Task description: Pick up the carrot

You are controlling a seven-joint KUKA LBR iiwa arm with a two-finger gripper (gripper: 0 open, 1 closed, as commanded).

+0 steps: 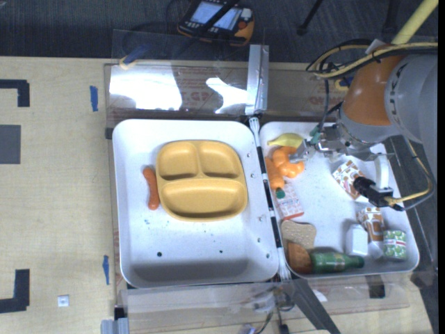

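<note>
Hovering over far-left corner of right bin (410,252), gripper (311,147) sits by a banana (285,140); can't tell its state. Carrot (151,187) lies in left bin (132,245), touching yellow tray (201,179) on its left.

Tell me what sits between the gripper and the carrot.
In the camera view, the yellow divided tray lies between the gripper and the carrot, plus the bins' rims.

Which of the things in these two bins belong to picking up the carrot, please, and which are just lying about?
Belongs to the job:
carrot, right bin, near its left wall
gripper, close beside it

Just lying about:
yellow divided plate, left bin
sausage, beside the plate
banana
green bottle
bread slice
</note>
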